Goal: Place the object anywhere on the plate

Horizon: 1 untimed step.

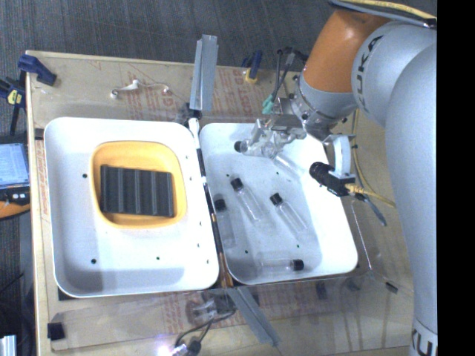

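Note:
A yellow plate (137, 152) with a dark ridged block (138, 191) on it lies in the left bin (67, 258). Several clear tubes with black caps lie in the right bin (338, 254): one tube (247, 197) in the middle, another tube (288, 210) to its right, and a third tube (282, 262) near the front wall. My gripper (263, 141) hangs low over the back of the right bin. A black cap (240, 147) shows right at its left tip, and whether it is held is unclear.
A further black-capped tube (220, 205) lies against the right bin's left wall. A metal bar (202, 73) stands behind the bins, and clamps and cables sit along the back of the bench. The grey arm (401, 124) fills the right side.

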{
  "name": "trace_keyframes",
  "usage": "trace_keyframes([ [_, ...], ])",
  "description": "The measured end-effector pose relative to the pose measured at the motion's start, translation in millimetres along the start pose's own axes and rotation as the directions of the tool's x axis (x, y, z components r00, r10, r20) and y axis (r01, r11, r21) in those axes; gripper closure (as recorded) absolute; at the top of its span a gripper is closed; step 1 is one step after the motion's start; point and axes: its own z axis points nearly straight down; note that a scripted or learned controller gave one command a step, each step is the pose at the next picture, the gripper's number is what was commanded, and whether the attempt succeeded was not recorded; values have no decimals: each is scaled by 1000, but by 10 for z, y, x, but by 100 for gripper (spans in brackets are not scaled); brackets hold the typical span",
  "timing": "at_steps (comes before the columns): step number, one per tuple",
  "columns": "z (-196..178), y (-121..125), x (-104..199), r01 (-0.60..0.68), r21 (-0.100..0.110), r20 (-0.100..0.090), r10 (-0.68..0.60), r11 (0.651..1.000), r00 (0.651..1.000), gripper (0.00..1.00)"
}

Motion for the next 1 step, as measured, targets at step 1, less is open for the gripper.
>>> trace_keyframes([
  [1, 85, 422, 535, 237, -2, 3, -237, 972, 972, 100],
])
